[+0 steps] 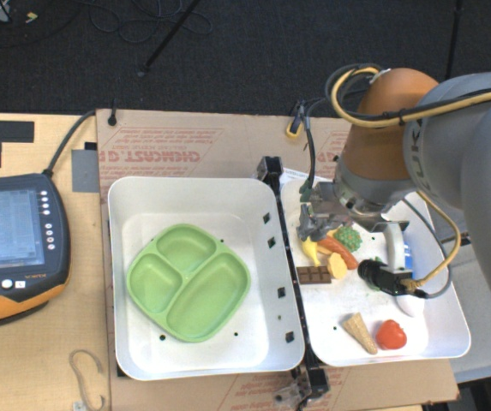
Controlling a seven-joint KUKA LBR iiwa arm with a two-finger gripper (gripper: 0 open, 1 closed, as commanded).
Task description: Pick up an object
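My gripper (312, 226) is low in the right bin (451, 341), at its upper left, just above a cluster of toy food. Directly under and beside it lie a yellow piece (311, 250), an orange carrot (339, 250), a green broccoli-like piece (349, 236) and a second yellow piece (338, 267). A brown chocolate bar (314, 274) lies just below that cluster. Nearer the front of the bin sit a tan cone (359, 331) and a red tomato (391, 335). The arm hides the bin's back part.
The left bin (134, 221) holds a green divided plate (188, 282). A white and blue object (398, 247) lies at the right of the cluster. A tablet-like pendant (14, 234) rests on the bench at far left. The wall between the bins (286, 272) runs close to my gripper.
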